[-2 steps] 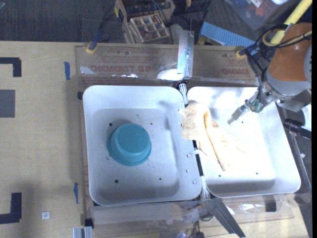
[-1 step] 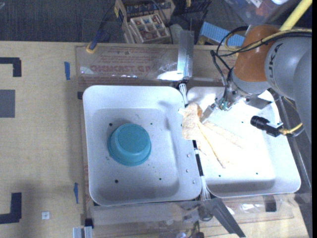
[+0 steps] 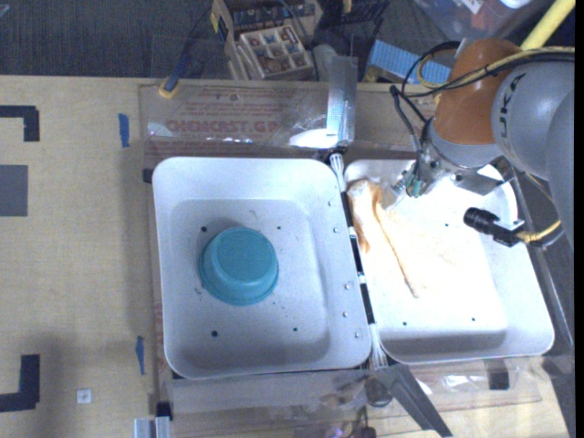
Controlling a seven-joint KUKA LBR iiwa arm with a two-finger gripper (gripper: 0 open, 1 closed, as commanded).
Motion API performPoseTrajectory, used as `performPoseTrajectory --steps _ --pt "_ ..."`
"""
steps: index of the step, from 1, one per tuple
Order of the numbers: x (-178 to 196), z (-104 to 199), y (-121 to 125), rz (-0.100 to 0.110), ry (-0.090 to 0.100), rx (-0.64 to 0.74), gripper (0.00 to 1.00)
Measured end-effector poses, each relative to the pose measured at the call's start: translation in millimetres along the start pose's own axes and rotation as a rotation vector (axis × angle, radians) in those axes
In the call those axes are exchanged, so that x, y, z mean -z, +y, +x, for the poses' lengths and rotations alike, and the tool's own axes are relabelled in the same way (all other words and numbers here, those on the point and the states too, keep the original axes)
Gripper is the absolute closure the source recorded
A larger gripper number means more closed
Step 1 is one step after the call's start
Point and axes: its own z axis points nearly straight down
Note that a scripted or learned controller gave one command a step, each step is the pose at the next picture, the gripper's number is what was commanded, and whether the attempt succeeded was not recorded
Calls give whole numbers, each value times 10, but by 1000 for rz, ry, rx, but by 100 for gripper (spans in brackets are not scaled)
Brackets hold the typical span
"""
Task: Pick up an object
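While descending into right bin point(image 3: 511, 336), gripper point(image 3: 412, 186) poised at 11 o'clock corner, over upper end of orange cloth point(image 3: 388, 235). Claw state: cannot tell. Approach step, nothing held. Next: lower, pinch cloth, lift. Blue bowl point(image 3: 239, 265) mid left bin point(image 3: 173, 199), untouched.
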Motion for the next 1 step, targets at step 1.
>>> performPoseTrajectory --steps 1 --pt "119 -16 12 -6 -6 0 100"
